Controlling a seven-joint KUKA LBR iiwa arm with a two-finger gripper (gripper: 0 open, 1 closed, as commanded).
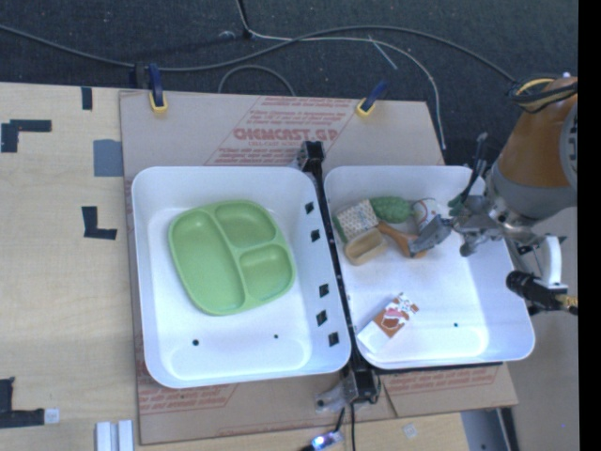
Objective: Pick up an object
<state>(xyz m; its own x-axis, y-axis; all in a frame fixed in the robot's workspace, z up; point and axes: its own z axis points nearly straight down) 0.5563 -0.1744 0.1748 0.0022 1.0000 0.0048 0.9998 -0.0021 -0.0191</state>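
A grey-and-orange arm (535,158) reaches in from the right over the right-hand white bin (470,341), its hand (434,233) low beside a cluster of small objects at the bin's upper left. Whether the hand is open, closed or gripping anything cannot be told; the dark tip is too small and blurred.

The likely targets sit tightly together: a checkered block (356,219), a tan piece (364,246) just below it, a green soft item (394,209) and an orange-brown stick-like object (400,240) that appears to touch or nearly touch the hand's tip. A red-and-white packet (395,316) lies well apart, lower in the same bin. The left bin (160,346) holds a green divided plate (232,256).

The main risk, judging from the crowding, is that a closing hand catches two things at once or nudges one aside and comes up with nothing (the items lean on each other, so one push could shift several). The cluster also lies near the divider (324,242) between the bins and the bin's back wall, leaving little room on those sides. Open floor lies to the right and toward the bin's lower half, the easier way in and out.
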